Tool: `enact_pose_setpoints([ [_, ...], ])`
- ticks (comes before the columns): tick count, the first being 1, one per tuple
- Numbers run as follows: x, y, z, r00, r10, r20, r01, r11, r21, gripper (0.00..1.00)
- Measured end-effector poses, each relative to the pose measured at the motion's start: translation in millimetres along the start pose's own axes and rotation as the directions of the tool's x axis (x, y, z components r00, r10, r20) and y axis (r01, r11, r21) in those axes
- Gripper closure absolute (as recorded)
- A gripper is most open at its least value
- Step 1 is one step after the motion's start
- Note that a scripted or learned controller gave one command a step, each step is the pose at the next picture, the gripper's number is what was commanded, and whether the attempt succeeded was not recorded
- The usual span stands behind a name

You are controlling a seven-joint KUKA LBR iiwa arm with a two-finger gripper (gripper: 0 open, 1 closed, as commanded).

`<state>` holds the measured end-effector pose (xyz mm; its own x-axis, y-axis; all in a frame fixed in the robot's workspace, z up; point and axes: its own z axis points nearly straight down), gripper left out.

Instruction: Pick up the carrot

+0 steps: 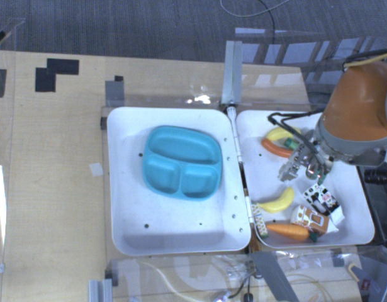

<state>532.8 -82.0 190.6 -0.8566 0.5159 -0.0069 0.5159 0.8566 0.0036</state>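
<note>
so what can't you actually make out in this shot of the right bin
- Gripper: its fingers are small and blurred in the camera view, so open or shut cannot be told.
- Orange item near the bin's far side: the arm and cables cover its right end, so carrot or not is unclear.
- Yellow item behind it: mostly hidden by a cable.
- Small boxes: print too small to read.
- Carrot: its green end is blurred.

No lettering is legible; printing on the small packages [321, 200] in the right bin [363, 197] is too blurred to read.

Bright, even overhead light, soft shadows inside the white bins [117, 231], slight overall blur.
</note>
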Motion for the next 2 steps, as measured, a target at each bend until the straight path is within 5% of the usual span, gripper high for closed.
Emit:
enact_pose_setpoints([
  [1, -15.1, -25.0, -38.1, 0.992, -0.13, 0.003, 0.13, 0.992, 0.0, 1.0],
  [2, -15.0, -24.9, -38.1, 0.992, -0.13, 0.002, 0.13, 0.992, 0.0, 0.0],
])
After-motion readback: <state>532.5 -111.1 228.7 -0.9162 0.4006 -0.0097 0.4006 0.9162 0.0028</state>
